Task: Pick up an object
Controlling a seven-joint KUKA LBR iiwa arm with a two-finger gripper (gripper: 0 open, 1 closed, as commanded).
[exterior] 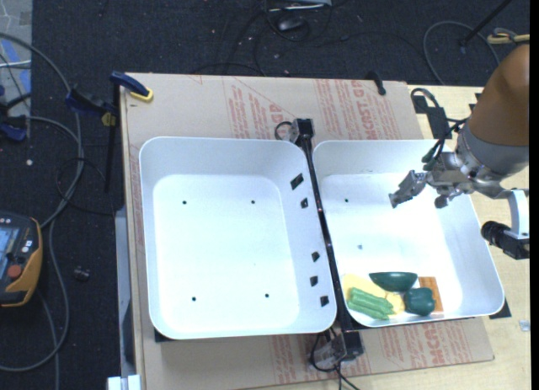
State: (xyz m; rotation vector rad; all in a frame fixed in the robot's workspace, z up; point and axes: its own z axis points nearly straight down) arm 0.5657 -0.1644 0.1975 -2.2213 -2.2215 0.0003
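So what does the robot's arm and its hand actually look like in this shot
The arm enters from the right as a rounded grey body with a broad orange band above the wrist. The hand is small, grey metal, with two slim fingers, one darker at the tip. A black cable loops beside the wrist. No readable markings show on it.

I see two white bins (227, 157) on a tan board (253, 98) with red lettering. At five o'clock in the right bin lie a ridged light-green piece (369, 303), a dark green bowl shape (393, 280), a teal lump (419, 301), a yellow patch (358, 284) and an orange block (432, 284). The arm (505, 110) shows orange above grey.
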